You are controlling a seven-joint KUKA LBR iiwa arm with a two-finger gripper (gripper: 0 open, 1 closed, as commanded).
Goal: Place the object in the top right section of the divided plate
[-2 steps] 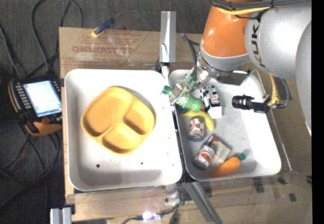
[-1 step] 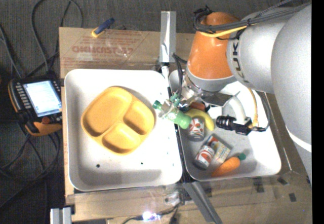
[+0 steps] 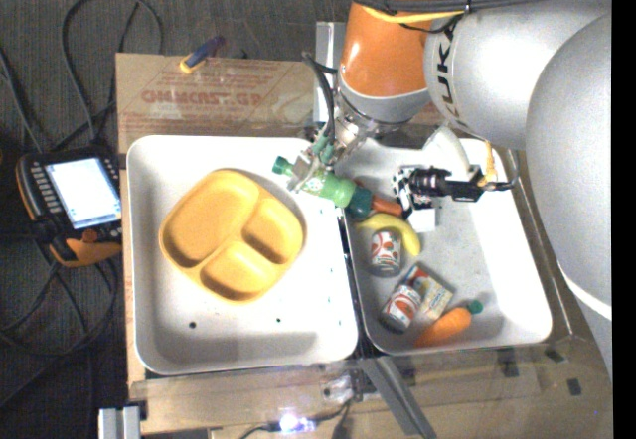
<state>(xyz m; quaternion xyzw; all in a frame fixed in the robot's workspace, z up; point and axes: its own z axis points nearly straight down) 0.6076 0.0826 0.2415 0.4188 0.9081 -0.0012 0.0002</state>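
The arm hides the right bin's far corner

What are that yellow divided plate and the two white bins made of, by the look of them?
The divided plate looks like moulded plastic: one even yellow, a soft sheen, rounded ridges between its sections. The left bin and right bin are probably plastic too, matte white with rounded corners and thin raised rims, though painted metal cannot be ruled out from here.
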